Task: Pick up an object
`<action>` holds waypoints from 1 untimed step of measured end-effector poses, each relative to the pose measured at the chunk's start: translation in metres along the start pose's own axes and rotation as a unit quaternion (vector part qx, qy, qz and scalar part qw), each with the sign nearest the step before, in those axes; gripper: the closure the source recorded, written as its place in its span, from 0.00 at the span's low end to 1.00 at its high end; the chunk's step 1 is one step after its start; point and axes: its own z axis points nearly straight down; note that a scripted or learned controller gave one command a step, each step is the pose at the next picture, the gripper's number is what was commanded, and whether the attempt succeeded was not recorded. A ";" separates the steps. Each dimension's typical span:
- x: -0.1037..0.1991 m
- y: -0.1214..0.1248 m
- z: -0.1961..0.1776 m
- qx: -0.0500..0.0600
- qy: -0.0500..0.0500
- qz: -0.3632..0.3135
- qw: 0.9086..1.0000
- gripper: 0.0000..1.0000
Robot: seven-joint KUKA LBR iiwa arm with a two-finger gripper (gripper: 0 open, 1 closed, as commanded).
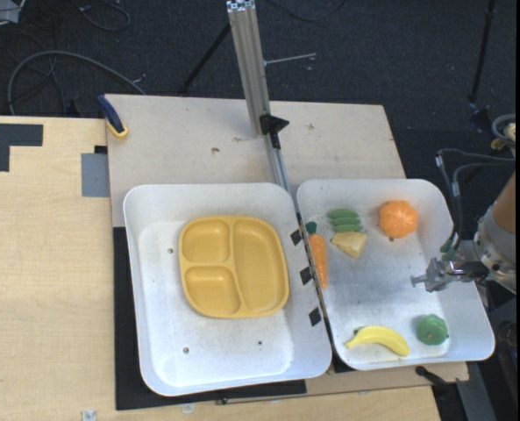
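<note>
The right bin point(378, 191) holds an orange point(398, 218), a green ridged piece point(344, 218), a pale yellow wedge point(349, 244), a carrot point(317, 260) along its left wall, a banana point(379, 340) and a green apple point(431, 329) near the front. My gripper point(431, 277) hangs over the bin's right side, above the apple and below the orange, touching none of them. Its fingers are too small and dark to read.
The left bin point(154, 209) holds a yellow three-compartment plate point(233, 266). A metal post point(251, 60) rises behind the bins. The arm enters from the right edge over the right bin's wall. Wooden table surface lies to the left.
</note>
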 end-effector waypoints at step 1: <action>-0.001 0.001 -0.035 0.001 0.000 0.000 1.000 1.00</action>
